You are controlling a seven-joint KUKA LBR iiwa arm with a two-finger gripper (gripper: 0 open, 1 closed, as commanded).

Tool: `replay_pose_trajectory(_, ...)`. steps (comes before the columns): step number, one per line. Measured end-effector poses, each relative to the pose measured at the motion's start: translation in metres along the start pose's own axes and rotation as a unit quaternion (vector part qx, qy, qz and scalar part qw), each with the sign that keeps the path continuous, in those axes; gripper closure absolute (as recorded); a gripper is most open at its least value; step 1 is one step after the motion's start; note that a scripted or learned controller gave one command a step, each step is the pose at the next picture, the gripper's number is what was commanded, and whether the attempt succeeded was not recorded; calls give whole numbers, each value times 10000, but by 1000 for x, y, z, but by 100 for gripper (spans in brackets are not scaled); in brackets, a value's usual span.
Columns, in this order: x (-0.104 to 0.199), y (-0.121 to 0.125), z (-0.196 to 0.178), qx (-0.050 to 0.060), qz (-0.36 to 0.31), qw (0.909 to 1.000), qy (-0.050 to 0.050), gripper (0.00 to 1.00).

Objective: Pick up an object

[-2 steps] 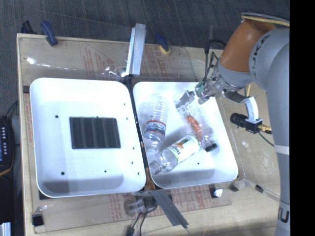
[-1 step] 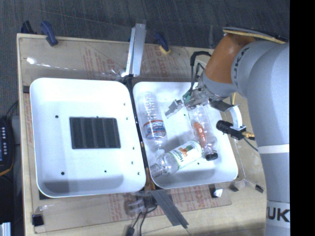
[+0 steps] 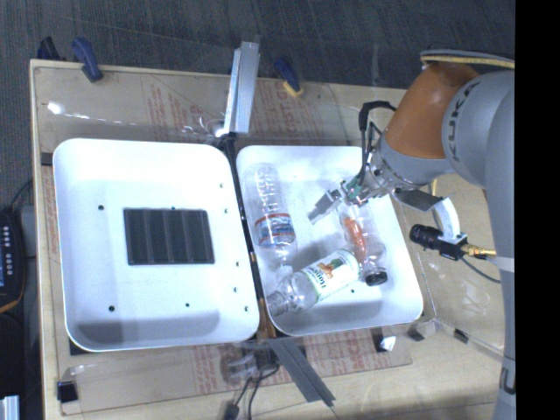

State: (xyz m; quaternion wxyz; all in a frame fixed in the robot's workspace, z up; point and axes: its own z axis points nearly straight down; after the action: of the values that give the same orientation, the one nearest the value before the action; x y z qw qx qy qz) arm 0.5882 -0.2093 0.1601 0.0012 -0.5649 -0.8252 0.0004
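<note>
While the arm [image 3: 455, 121] reaches in from the right, its gripper [image 3: 337, 201] hangs over the upper middle of the right bin [image 3: 398, 309], fingers spread apart with nothing between them.

Taking that right bin as the landmark: a clear water bottle with a blue and red label [image 3: 271, 215] lies lengthwise along its left wall, neck toward the far rim. A second clear bottle with a green and orange label [image 3: 322, 280] lies slanted across the near half, its cap end pointing to the near-left corner and almost touching the first bottle's base. A slimmer clear bottle with an orange label and a dark cap [image 3: 361, 245] lies just right of centre, directly below the gripper's wrist, its dark cap close to the label bottle's far end. Bare white floor shows in the far-left part beside the gripper and along the near wall; the far-right corner is covered by the arm.

Left of the right bin, sharing a touching edge, sits the left bin [image 3: 79, 234], holding a flat dark ribbed panel [image 3: 169, 235] near its middle with open floor all round it. Blue clamps [image 3: 86, 58] grip the bench's far edge.
</note>
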Motion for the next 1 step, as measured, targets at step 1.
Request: replay_pose_trajectory(1,3,-7,-7,9,-103,9999,8,0)
